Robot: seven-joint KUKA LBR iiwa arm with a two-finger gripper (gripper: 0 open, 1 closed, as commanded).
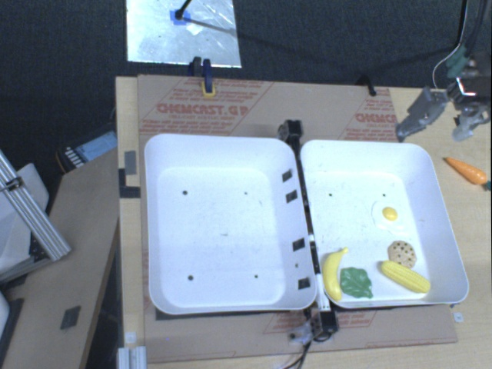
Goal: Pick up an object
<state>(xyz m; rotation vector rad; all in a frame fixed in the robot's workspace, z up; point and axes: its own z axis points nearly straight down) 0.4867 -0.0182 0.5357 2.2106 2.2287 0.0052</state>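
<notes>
The right bin (430,177) holds a yellow banana (333,274) at its near left corner, with a green leafy piece (356,283) right beside it. A yellow corn cob (405,277) lies near the front wall, a brown cookie (401,252) just behind it, and a fried egg (388,214) further back. My gripper (443,123) hangs above the bench beyond the right bin's far right corner, away from all of these. It is open, with one grey finger (417,116) spread wide from the other and nothing between them.
The left bin (154,206) stands beside the right one, joined by a black clip strip (301,206). An orange carrot (467,170) lies on the bench outside the right bin's right wall. A shiny metal plate (183,21) sits at the back.
</notes>
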